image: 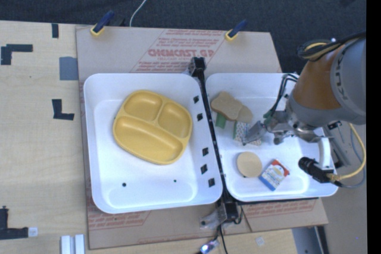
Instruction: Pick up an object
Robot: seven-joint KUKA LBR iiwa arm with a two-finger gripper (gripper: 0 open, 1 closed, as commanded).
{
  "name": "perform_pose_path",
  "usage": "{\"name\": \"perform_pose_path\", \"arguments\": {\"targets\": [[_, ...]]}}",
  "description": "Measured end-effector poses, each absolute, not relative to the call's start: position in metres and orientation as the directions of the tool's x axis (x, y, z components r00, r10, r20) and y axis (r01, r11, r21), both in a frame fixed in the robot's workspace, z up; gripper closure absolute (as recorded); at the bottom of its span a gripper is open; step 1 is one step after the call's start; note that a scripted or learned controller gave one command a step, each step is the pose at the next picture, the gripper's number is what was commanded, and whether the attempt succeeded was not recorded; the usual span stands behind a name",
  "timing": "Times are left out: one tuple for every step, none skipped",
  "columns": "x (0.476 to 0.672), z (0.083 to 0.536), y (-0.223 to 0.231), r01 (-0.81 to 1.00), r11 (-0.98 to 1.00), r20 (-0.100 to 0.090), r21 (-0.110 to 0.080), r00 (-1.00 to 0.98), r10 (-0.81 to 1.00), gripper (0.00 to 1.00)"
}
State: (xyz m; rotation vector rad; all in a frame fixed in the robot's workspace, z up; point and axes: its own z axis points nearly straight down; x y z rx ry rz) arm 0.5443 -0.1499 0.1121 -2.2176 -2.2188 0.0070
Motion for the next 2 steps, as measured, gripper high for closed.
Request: {"name": "perform_pose_path", "arguments": {"targets": [[0.544, 0.084, -0.150, 1.000, 0.001, -0.001, -0.002, -0.001, 1.000, 0.00], [0.545, 0.096, -0.150, 1.000, 0.002, -0.003, 0.002, -0.002, 1.000, 1.00]]}}
